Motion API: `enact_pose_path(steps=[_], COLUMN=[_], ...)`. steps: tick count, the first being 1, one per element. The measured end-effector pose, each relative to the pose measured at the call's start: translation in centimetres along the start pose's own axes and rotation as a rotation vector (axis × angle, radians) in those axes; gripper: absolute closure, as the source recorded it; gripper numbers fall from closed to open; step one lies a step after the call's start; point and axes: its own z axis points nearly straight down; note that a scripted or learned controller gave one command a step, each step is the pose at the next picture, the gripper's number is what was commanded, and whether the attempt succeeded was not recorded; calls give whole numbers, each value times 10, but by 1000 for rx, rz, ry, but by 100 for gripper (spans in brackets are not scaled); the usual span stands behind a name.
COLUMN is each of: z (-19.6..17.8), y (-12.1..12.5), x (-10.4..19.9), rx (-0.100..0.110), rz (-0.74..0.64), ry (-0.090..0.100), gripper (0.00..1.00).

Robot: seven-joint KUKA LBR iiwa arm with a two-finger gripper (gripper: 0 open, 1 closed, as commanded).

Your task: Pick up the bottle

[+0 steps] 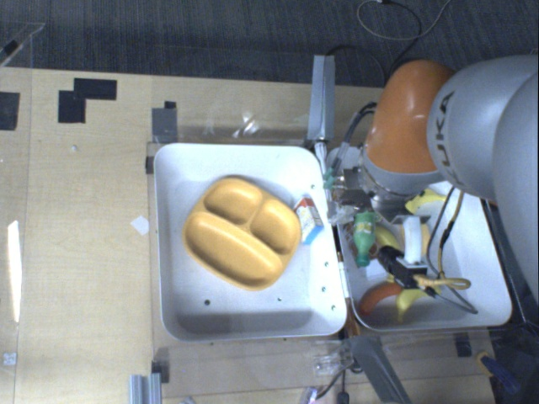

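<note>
A small green bottle (365, 236) lies in the right bin (493, 310), close to its left wall. My gripper (347, 202) hangs just above and to the left of the bottle's top end, under the orange band of the arm (408, 116). The wrist and cables cover most of the gripper, so whether it touches the bottle is unclear.
The right bin also holds a yellow banana (410, 300), a reddish round fruit (379, 300), a white piece (412, 236) and dark scissors-like tool (404, 269). In the left bin (181, 310) lie a big yellow bread-shaped object (242, 231) and a small tube (308, 217).
</note>
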Motion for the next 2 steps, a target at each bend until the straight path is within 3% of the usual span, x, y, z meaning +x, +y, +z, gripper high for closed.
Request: enact_pose_path(steps=[1, 2], z=[5, -97], y=[-34, -31], x=[26, 89], rx=[8, 5], rz=[349, 648], ry=[-2, -3], gripper=[100, 100])
